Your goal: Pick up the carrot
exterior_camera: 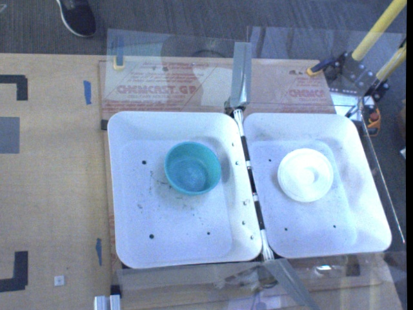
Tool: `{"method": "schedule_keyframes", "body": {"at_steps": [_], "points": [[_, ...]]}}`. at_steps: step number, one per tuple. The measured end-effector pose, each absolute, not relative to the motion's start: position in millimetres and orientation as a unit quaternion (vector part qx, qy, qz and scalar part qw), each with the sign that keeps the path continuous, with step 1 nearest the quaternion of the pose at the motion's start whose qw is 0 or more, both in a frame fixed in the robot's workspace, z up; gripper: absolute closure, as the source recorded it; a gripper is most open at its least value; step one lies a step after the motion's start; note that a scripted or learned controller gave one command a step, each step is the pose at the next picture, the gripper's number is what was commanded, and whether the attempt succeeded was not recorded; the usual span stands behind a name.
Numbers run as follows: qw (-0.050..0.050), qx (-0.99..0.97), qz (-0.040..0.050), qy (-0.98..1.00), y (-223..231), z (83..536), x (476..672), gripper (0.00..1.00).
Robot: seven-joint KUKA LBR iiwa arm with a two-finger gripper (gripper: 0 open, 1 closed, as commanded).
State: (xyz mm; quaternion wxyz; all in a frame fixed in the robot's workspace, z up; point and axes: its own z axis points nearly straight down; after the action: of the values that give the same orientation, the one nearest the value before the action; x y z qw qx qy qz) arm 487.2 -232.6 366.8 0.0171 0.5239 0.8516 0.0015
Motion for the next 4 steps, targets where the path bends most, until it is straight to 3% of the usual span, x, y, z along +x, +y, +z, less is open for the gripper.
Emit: {"method": "schedule_keyframes", "body": {"at_steps": [4], "points": [[0.033,0.528,0.0029,0.849,-240.8,412.9,490.2,1.0]]}}
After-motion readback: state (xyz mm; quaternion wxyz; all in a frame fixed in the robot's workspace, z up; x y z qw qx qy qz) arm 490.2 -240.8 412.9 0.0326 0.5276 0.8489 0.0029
